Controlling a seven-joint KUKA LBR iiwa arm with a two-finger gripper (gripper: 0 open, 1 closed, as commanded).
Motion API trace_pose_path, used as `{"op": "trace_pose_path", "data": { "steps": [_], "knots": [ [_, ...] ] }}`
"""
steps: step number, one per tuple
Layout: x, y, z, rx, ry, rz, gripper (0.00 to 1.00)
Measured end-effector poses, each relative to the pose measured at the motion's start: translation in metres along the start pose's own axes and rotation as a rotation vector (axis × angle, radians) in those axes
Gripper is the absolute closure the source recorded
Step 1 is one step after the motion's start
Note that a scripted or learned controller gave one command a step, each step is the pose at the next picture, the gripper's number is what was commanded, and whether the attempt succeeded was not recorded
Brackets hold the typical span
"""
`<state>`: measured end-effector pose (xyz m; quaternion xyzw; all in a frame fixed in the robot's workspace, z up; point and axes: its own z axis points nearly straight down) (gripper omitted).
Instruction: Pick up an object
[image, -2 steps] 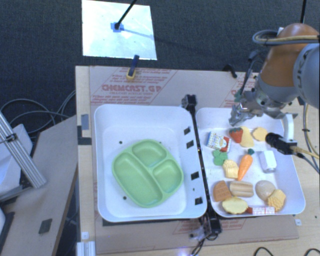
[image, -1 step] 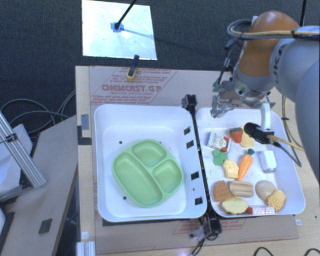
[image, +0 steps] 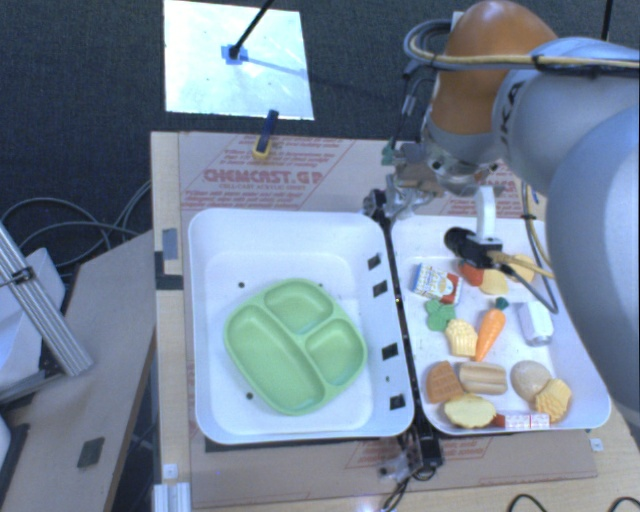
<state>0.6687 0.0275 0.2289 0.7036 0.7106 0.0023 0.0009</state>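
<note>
The right bin (image: 590, 400) holds several toy foods: a small red and blue carton (image: 435, 282), a green piece (image: 438, 315), a yellow corn piece (image: 461, 337), a carrot (image: 488, 333), a white block (image: 535, 322), a brown bun (image: 444, 381), a tan roll (image: 483, 378), a pale round piece (image: 530, 378) and two yellow pieces (image: 470, 411) (image: 553, 400). A red piece (image: 472, 272) and a yellow one (image: 495, 283) lie near the far side. My gripper (image: 398, 200) hangs over the far end of the wall between the bins, apart from the foods.
A green divided plate (image: 295, 345) lies in the left bin (image: 215, 250). A blue and yellow tool (image: 266, 135) rests on the board behind the bins. The big grey arm (image: 580, 140) covers the right bin's far right corner.
</note>
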Motion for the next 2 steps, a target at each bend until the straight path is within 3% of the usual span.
{"op": "trace_pose_path", "data": {
  "steps": [2],
  "knots": [
    [0.0209,-0.0016,-0.0055,0.003,-0.002,0.004,1.00]
  ]
}}
